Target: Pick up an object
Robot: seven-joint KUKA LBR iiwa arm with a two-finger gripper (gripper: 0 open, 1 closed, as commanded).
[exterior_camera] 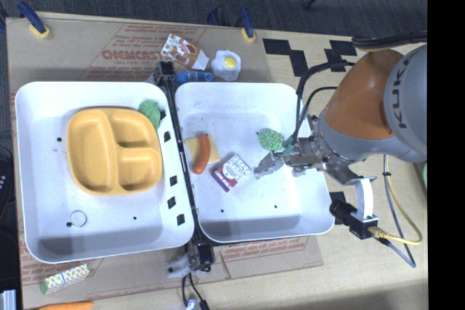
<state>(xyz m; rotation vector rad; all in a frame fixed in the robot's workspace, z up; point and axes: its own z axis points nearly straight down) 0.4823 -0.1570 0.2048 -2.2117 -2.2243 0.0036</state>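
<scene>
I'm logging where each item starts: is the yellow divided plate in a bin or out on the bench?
In. The yellow divided plate lies flat inside the left bin, its white floor showing around it.

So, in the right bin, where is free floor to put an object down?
Bare floor in the right bin lies along its near wall, below the packet, and at its far end. The middle is crowded: hot dog, packet, green toy, gripper.

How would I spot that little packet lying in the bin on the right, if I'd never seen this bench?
Start at the right bin, the one the arm reaches into. Near its middle lies a small packet, tilted, between the orange sausage to its left and the pincer to its right. It is the flat, square thing there, white with a dark red edge.
</scene>
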